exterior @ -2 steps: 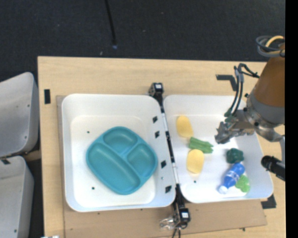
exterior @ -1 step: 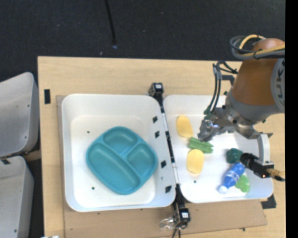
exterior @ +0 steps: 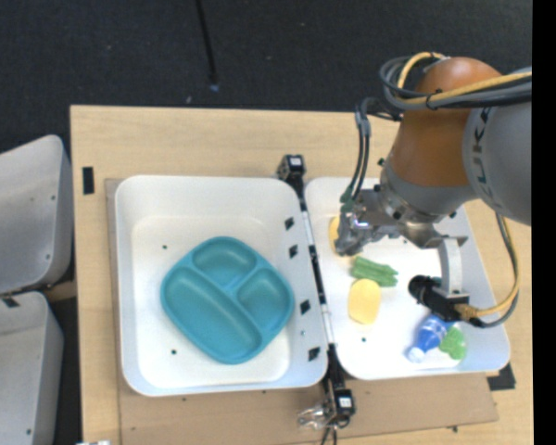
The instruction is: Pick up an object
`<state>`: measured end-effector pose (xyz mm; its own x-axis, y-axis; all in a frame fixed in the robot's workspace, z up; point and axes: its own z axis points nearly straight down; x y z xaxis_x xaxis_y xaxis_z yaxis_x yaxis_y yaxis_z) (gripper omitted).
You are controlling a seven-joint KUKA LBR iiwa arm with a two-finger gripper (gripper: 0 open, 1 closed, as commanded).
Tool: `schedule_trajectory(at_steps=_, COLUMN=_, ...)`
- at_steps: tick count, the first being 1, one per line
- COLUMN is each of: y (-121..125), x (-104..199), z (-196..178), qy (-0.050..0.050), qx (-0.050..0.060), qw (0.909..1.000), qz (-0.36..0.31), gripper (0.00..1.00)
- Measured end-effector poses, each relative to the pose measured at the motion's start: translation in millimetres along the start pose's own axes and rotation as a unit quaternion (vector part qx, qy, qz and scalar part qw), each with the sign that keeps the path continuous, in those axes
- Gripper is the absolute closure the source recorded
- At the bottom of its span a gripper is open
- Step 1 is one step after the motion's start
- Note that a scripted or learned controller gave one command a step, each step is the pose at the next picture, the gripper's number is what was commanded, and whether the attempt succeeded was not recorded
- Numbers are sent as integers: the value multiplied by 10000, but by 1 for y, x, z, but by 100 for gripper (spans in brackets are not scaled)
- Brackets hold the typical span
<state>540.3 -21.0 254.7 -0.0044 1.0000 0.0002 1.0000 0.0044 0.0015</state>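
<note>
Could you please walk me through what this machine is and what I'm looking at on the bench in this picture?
This is a single picture from a camera fixed above a wooden bench, looking down at a slant. The big grey and orange shape on the right is a robot arm that a program steers. At its end is its tool, a two-finger grasper meant to pick up an object.

Two shallow white bins sit side by side. The left bin holds a teal divided plate. The right bin holds several small things: a green piece, a yellow piece just below it, and a blue and green item near the lower corner. Another bit of yellow peeks out beside the tool.

The tool hangs low over the right bin, but I cannot tell whether it holds anything.
</note>
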Motion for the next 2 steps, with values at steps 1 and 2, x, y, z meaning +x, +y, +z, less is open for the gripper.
schedule_trajectory(at_steps=1, y=18, x=47, z=15, qy=-9, qx=-1, qw=10000, qz=15, gripper=100)
schedule_trajectory(at_steps=2, y=27, x=87, z=8, qy=2, qx=3, qw=10000, qz=9, gripper=100)
